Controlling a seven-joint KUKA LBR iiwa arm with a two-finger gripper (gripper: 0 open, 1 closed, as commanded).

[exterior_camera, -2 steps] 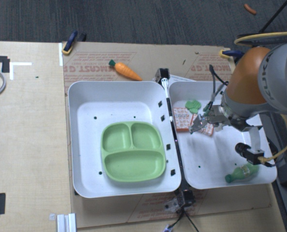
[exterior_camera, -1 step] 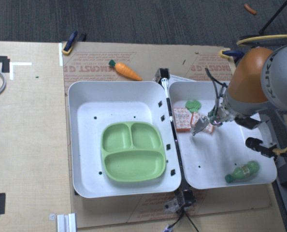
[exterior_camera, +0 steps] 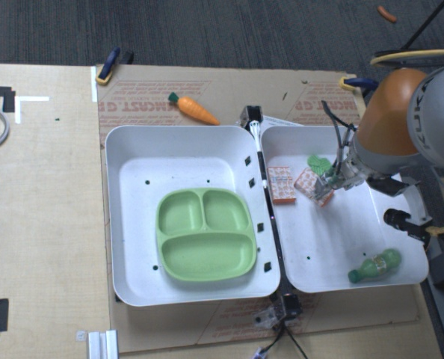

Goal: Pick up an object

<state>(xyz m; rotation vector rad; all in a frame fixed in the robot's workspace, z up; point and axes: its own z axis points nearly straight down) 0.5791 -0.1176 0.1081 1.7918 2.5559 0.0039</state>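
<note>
Reaching in from the right, the gripper (exterior_camera: 328, 189) hung low in the right bin (exterior_camera: 334, 268), its tip at a small pink box (exterior_camera: 309, 183); whether it clenched the box I could not tell. A second box (exterior_camera: 281, 184) lay just left, a green bottle (exterior_camera: 374, 266) near the front, a green plate (exterior_camera: 205, 234) in the left bin (exterior_camera: 132, 200).

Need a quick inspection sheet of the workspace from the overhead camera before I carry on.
Surface: two white bins side by side on cardboard.
Job's things: small pink box, patterned carton, green item, green bottle, all in right bin.
Clutter: green divided plate in left bin; toy carrot outside bins.
Gripper: low over the patterned carton; jaws unclear.
Cables: black cable at wrist.
Surroundings: dark carpet beyond bench.
</note>
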